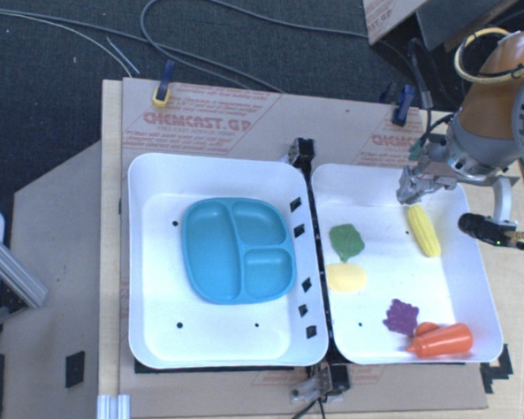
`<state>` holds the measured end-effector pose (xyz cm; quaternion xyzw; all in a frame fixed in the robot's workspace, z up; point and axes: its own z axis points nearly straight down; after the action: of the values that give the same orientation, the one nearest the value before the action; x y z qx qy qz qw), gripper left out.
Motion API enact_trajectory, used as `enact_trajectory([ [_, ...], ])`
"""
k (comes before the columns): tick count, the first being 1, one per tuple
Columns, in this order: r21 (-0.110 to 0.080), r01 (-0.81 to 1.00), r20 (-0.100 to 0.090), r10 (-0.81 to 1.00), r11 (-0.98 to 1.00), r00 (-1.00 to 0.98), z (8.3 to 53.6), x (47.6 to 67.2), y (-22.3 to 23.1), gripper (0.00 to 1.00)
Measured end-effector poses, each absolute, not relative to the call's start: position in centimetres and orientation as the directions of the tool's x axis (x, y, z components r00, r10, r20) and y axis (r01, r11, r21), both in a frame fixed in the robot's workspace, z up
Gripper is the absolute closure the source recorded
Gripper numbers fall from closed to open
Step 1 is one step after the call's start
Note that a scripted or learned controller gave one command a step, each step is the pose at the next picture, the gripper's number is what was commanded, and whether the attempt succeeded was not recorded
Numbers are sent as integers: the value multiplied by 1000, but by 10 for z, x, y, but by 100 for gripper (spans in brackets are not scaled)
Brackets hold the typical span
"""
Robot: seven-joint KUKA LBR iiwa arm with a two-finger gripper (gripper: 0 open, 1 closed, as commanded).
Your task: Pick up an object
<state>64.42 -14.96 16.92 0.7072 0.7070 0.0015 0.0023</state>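
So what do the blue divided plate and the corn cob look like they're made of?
Blue divided plate: likely molded plastic, one even matte colour with soft rounded compartment ridges. Corn cob: probably plastic toy food, uniform yellow with a slight sheen; too small to be sure.

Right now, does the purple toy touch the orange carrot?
Touching. In the camera view the purple toy overlaps the left end of the orange carrot, with no white bin floor between them.

Both bins, the left bin [156,198] and the right bin [471,270], are white, and the left one holds a light blue divided plate [238,249]. In the right bin lie a yellow corn cob [424,230], a green leafy piece [346,241], a pale yellow lemon [345,277], a purple grape bunch [401,317] and an orange carrot [442,340]. The arm [499,95] is grey with an orange band.
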Motion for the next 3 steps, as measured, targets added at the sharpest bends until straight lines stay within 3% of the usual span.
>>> enact_trajectory([
  [2, 7, 1000, -1, 1000, 1, -1, 259, 650, -147, 100],
  [3, -1, 1000, 3, 1000, 5, -5, 264, 638, -99, 100],
])
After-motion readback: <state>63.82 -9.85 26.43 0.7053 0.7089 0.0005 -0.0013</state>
